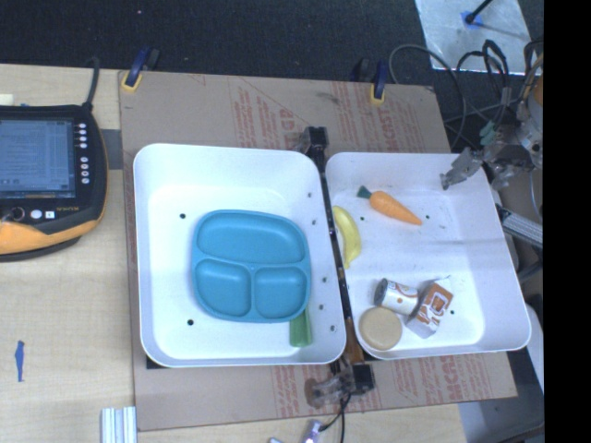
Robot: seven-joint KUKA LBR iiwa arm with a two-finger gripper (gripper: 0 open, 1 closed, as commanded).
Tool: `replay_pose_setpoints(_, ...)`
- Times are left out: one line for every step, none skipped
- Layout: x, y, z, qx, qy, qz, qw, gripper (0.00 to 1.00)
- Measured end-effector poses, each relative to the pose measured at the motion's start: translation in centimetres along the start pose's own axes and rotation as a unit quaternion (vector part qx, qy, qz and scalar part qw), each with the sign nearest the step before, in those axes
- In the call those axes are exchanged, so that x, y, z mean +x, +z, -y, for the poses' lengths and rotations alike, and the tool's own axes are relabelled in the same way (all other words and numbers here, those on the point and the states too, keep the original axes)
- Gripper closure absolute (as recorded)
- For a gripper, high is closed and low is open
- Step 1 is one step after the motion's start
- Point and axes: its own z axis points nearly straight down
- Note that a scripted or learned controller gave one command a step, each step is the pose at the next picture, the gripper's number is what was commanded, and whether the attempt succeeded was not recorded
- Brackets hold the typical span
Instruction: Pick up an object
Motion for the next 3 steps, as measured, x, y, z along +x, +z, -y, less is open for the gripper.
replay_pose_setpoints(0.0, 12.6, 4.8, 0.001, 0.000, 0.000, 1.0000, 0.00)
replay_pose_setpoints(8.9, 12.4, -0.4, 0.000, -0.001, 0.000, 1.0000, 0.00)
replay_pose_setpoints(8.8, 11.4, -0.4, 0.001, -0.002, 0.000, 1.0000, 1.00)
